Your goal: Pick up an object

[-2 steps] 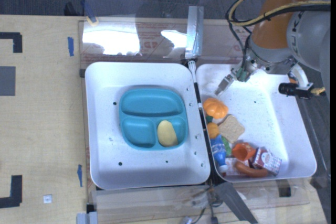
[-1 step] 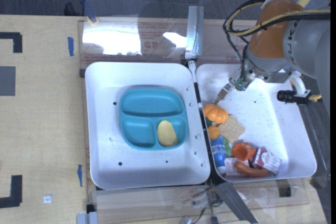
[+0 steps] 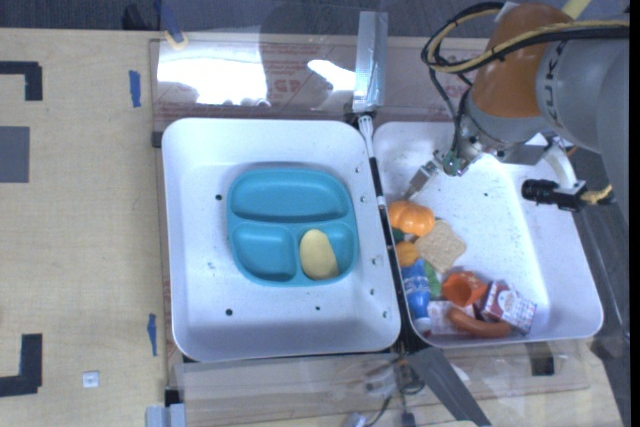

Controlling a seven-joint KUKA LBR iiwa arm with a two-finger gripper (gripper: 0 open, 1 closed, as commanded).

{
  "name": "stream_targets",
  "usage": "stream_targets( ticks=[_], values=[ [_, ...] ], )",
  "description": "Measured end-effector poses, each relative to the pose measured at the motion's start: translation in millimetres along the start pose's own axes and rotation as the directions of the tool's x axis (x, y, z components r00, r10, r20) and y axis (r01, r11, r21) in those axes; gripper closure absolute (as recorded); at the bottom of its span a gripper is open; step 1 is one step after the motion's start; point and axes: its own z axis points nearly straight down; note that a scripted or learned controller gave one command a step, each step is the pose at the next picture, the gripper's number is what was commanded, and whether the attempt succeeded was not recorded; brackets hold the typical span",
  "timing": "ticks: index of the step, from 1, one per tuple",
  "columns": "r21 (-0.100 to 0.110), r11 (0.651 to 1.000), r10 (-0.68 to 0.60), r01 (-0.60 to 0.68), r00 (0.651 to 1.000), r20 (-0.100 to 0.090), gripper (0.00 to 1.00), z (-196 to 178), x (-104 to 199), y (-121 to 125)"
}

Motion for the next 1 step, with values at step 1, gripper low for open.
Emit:
stream_targets(
  ticks=[1],
  values=[
    [0.015, 1.000, 0.014, -0.014, 1.000, -0.017, 0.00, -1.1, -9.0, 7.2]
  ],
)
